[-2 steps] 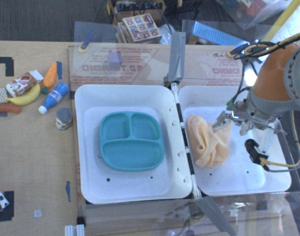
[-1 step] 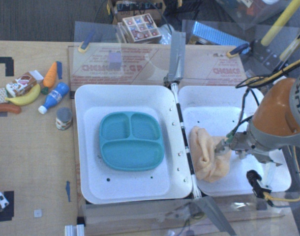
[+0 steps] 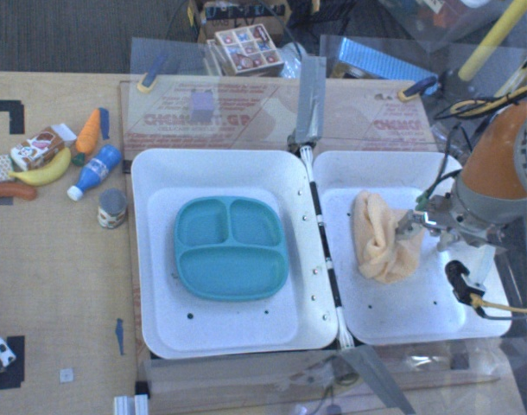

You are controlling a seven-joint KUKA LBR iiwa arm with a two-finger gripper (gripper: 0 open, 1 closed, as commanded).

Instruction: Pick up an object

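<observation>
While the crumpled tan cloth (image 3: 383, 237) is lying in the right bin (image 3: 402, 320), toward its left half, the gripper (image 3: 416, 224) is touching the cloth's right edge. I cannot tell how the gripper is set. The grey arm (image 3: 497, 180) is reaching in from the right. A teal divided plate (image 3: 231, 247) is sitting in the left bin (image 3: 155, 258).

On your left, outside the bins, you have a banana (image 3: 41, 173), a carrot (image 3: 90, 130), a blue bottle with a white cap (image 3: 94, 171) and a small tin can (image 3: 112, 207), all lying close together on the wooden bench (image 3: 47, 301). Behind the bins you can see a patterned box (image 3: 244, 48) and a blue corrugated sheet (image 3: 373, 61).
</observation>
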